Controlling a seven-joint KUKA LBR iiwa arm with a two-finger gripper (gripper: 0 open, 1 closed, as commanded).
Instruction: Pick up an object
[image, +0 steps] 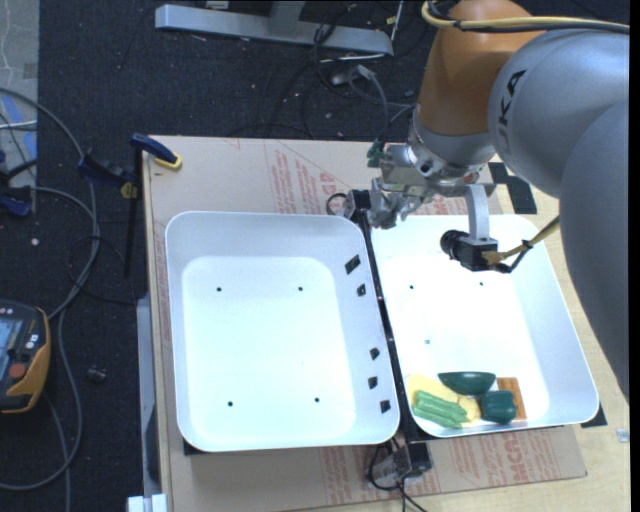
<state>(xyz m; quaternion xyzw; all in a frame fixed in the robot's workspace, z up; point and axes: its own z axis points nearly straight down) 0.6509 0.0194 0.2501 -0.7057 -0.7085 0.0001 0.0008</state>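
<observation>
Looming in from the right, the grey KUKA arm with its orange band (462, 75) takes up the upper right of the camera view, its wrist over the far edge of the bench. Beneath it the tan cardboard-topped bench (290, 170) carries two shallow white plastic bins side by side, touching along a dark seam with small black clips. The left white bin (190, 300) shows bare floor with four small dark dots. The right white bin (545, 310) holds a small cluster of objects in its near corner, well apart from the wrist. The two-finger gripper (395, 205) hangs at the far end of the seam between the bins, near the right bin's far left corner; whether it is spread or closed I cannot tell, since the wrist hardware hides it. A small black module (470, 247) hangs from a bracket just right of the gripper. In the cluster: a dark green bowl-shaped piece (467, 381), a light green ridged piece (438, 408), a dark green block (498, 405), a flat yellow piece (425, 387) under them, and an orange-brown piece (511, 385) beside the block.
</observation>
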